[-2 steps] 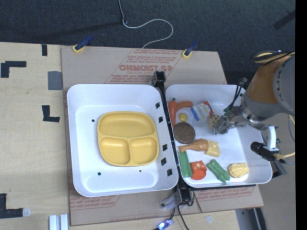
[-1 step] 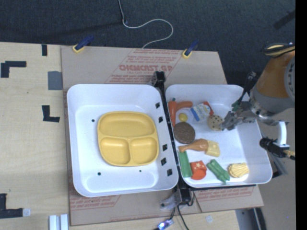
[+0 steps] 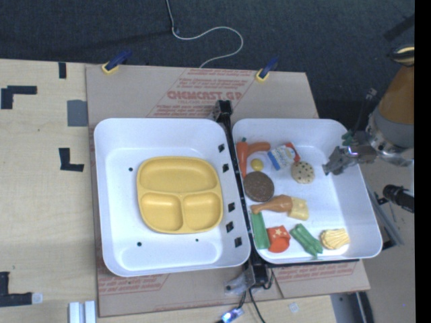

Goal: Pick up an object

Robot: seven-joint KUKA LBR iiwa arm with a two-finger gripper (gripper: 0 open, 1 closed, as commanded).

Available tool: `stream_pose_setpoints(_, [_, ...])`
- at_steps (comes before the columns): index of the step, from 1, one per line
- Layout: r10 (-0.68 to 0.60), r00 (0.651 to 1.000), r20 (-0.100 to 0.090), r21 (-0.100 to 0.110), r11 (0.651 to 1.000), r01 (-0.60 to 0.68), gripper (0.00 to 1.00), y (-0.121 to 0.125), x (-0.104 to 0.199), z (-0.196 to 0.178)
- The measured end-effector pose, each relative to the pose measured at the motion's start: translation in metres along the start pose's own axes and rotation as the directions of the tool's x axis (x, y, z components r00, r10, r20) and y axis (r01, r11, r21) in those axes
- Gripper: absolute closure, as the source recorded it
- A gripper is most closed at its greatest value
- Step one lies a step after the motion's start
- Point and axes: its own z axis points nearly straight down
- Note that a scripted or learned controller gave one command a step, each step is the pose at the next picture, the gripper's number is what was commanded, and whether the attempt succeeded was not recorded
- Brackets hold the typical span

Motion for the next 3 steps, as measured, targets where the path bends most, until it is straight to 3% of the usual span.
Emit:
stream_pose_setpoints(1, [-0.002, 1.000, -0.001, 0.001, 1.000, 0.002, 1.00, 0.001, 0.000, -0.035])
stream_pose_setpoints(3, [-0.007, 1.000, -0.003, 0.003, 1.000, 0.007, 1.00, 0.045, 0.090, -0.039])
